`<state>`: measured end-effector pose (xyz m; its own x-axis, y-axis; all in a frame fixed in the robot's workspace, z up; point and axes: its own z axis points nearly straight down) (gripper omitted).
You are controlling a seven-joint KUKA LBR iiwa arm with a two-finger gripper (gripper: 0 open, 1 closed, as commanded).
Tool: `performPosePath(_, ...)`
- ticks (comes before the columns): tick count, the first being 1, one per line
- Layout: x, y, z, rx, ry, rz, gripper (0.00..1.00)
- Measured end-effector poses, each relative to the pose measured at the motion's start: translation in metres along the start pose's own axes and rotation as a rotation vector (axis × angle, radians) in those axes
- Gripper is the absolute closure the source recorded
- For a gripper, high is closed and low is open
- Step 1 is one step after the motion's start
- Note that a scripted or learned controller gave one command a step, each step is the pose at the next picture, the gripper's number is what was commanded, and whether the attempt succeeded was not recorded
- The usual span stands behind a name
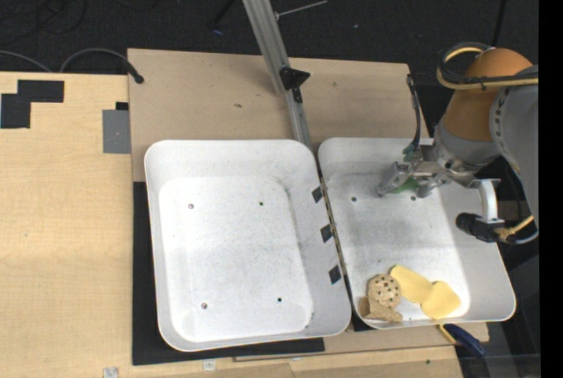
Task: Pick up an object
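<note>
The yellow object lies in the near corner of the right bin, beside a tan perforated piece. The gripper is low over the bin's far part, well apart from both; its opening I cannot tell.

two white bins are seen side by side. the left bin is plain white, with a few small dark dots on its floor. the right bin is white too, and small black clips are seen along the edge between the bins. in the right bin, a yellow object is seen beside a tan object dotted with small holes. the arm is coloured grey, with an orange band above the wrist. the gripper is grey, with a bit of green on it. the bench is light brown wood, and black and grey squares are marked on its left part. the floor behind is black.
</note>
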<state>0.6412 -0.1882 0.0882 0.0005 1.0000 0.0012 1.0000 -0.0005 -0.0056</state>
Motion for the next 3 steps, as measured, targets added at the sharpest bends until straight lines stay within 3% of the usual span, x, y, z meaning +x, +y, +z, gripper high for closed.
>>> performPosePath(1, -0.001, 0.001, -0.013, -0.003, -0.001, 0.001, 1.00)
performPosePath(3, -0.008, -0.001, -0.118, -0.009, -0.002, -0.001, 1.00)
